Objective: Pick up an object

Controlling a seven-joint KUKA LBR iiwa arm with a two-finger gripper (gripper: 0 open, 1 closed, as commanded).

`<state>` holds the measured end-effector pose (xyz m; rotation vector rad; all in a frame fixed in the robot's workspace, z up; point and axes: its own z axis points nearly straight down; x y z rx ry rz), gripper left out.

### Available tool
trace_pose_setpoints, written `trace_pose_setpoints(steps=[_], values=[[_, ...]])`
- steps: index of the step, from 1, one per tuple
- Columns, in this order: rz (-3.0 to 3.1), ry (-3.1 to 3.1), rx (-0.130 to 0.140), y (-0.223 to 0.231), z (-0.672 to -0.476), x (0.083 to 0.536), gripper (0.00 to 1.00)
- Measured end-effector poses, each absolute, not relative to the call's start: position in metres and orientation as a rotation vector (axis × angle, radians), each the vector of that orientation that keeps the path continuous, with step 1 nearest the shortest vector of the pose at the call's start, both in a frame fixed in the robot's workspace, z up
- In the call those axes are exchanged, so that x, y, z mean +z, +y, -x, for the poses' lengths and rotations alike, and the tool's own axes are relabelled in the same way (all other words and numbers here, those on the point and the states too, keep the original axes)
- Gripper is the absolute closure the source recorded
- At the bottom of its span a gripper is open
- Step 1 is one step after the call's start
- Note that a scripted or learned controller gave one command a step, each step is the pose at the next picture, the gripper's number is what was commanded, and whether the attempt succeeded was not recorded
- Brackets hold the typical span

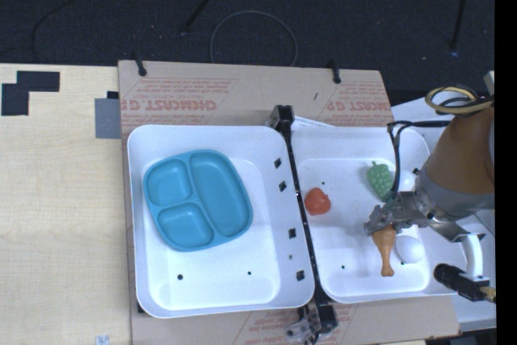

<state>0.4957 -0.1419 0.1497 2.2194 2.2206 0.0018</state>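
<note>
In the right bin [347, 287] lie a red tomato-like toy [317, 201], a bumpy green toy [379, 178], a brown drumstick [388, 253] and a white egg [410, 250]. My gripper [388, 222] hangs low over the right bin, right at the thick upper end of the drumstick. The drumstick's thin end points toward the bin's front wall. The egg lies just right of the drumstick, and the green toy sits a little behind the gripper. The arm's wrist hides part of the bin's right side.
The left bin [161, 287] holds a blue three-compartment tray [196, 199]. A black divider [296, 214] separates the two bins. The arm's orange band [462, 149] rises at the right. Cables lie on the bench's right edge.
</note>
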Motion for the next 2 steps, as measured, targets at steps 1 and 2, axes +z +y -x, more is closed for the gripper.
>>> trace_pose_setpoints(steps=[1, 2], values=[[-2.218, 2.22, 0.003, -0.1418, -0.4961, 0.2129, 1.0], [-2.223, 2.223, -0.001, -0.1427, -0.4959, 0.2154, 1.0]])
